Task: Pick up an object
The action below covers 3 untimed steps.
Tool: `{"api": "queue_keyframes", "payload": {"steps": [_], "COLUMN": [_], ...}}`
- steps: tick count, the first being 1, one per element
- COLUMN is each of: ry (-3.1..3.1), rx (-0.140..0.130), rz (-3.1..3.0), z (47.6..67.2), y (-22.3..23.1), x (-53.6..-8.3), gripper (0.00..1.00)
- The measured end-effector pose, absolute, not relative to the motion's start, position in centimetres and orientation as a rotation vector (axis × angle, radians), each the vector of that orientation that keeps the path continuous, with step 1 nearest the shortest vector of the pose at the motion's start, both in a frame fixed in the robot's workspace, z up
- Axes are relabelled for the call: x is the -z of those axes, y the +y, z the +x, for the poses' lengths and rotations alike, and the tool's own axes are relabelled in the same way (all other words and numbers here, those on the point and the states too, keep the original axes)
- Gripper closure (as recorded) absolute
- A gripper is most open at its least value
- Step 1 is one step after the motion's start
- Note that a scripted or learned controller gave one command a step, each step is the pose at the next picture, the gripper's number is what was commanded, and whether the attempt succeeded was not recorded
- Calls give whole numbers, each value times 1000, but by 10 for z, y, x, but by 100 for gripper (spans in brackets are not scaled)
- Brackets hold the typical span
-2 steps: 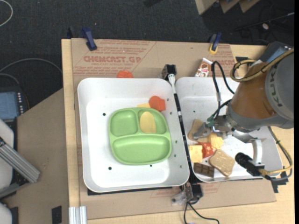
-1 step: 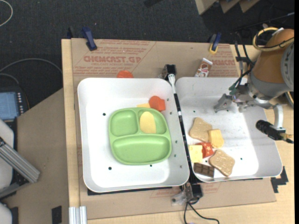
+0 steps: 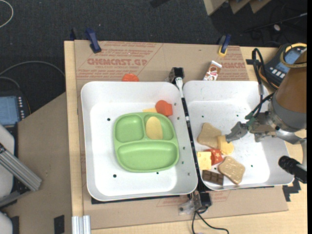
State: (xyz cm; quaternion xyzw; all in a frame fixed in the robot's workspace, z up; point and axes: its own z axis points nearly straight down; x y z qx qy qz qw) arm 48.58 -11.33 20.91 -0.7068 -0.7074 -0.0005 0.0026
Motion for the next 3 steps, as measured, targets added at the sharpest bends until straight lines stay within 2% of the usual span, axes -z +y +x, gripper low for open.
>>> {"api": "queue_keyframes", "payload": {"steps": [1,2,3], "ry": [-2229,-2231,-2220], "rx": [10,6,6], "rz": [-2231,-2221,-2228], "z": [503,568,501], "y": [-120,-100,-97], "x": [-100,-86,-87], "gripper": [0,0,0]}}
